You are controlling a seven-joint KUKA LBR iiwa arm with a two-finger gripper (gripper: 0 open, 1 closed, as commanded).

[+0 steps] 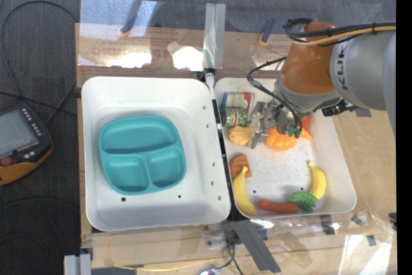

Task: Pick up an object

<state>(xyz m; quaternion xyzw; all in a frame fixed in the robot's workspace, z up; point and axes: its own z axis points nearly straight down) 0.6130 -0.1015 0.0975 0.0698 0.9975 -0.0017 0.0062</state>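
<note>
My gripper (pixel 262 132) hangs low in the right bin (pixel 341 187), under the orange wrist band. It sits between a yellow shell-shaped toy (pixel 241 135) on its left and an orange pumpkin (pixel 282 141) on its right, close to both. Whether it touches either one, I cannot make out. A labelled can (pixel 236 110) lies just to its upper left. Nothing shows as lifted off the bin floor.
Nearer the front of the right bin lie a banana (pixel 243 195), a second banana (pixel 317 181), a red sausage (pixel 278 207), a broccoli piece (pixel 304 199) and a brown-orange toy (pixel 239 163). The left bin (pixel 103 93) holds a teal divided tray (pixel 143 152).
</note>
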